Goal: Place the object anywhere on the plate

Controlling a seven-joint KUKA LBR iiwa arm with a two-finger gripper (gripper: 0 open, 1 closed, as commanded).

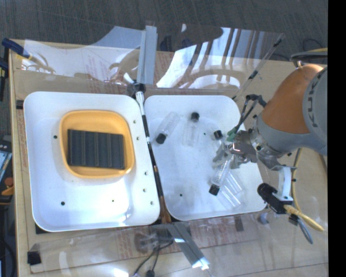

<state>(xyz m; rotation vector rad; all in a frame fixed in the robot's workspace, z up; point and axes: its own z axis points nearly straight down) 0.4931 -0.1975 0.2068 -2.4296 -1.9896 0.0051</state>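
In the right white bin, the gripper hangs over clear plastic tubes with black caps; whether it pinches one, I cannot tell. The yellow rounded plate, far left of it, awaits delivery.

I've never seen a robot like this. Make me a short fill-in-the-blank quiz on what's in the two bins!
1. The yellow plate with a dark ridged centre lies in the ____ white bin.
2. The clear plastic vials with black caps lie in the ____ white bin.
3. The two-finger gripper hangs over the ____ bin.
4. The plate's rim is coloured ____.

Missing words: left; right; right; yellow
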